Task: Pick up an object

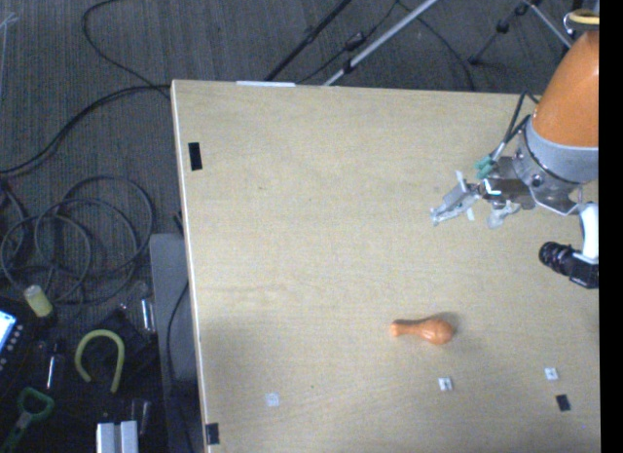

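Look at the tan board point(321, 237) first, because everything else sits on it or near it. You can see one small orange toy point(424, 330) lying flat on the board, down toward its lower right part. It looks a bit like a tiny pear or bulb, with a thin end pointing left and a fat end on the right. That is the thing to pick up, I think, as nothing else on the board is big enough to grab. The gripper point(465, 202) hangs above the board, up and to the right of the orange toy, and well apart from it. Its fingers look spread apart, and nothing sits between them, so it is not holding anything. The grey and orange arm point(569, 110) comes in from the board's right side. So the job has not really started yet. The toy is not touched. What is left is all of it: you need the gripper to come over the toy, go down, close on it, and lift it off the board.
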Motion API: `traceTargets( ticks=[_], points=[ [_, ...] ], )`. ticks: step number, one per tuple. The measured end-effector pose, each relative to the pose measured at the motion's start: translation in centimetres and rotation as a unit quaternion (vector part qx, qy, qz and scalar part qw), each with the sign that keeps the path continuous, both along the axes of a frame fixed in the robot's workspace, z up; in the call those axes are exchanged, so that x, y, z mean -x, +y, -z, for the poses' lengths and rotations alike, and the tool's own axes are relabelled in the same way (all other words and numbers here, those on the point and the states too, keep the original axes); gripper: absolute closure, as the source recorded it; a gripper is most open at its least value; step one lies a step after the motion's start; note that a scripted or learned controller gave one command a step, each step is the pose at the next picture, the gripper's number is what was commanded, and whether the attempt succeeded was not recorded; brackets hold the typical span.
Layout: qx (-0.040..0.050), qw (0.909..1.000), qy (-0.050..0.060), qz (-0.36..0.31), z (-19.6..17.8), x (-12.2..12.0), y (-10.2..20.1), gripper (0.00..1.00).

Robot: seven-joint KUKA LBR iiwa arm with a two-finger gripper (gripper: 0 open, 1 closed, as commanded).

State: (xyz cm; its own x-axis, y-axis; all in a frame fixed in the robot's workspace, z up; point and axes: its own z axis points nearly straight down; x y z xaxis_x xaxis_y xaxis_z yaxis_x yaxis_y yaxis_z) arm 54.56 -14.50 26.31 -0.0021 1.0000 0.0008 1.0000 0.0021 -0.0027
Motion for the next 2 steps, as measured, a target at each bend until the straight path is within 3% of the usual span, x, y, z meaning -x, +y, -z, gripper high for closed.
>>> traceTargets(
  ticks=[1, 2],
  points=[
    [0.0008, 0.9999, -0.001, -0.017, -2.7, -3.4, -5.3, 0.0],
    [0.0008, 0.9997, 0.0, -0.025, 8.3, -8.7, -5.4, 0.0]
  ],
)
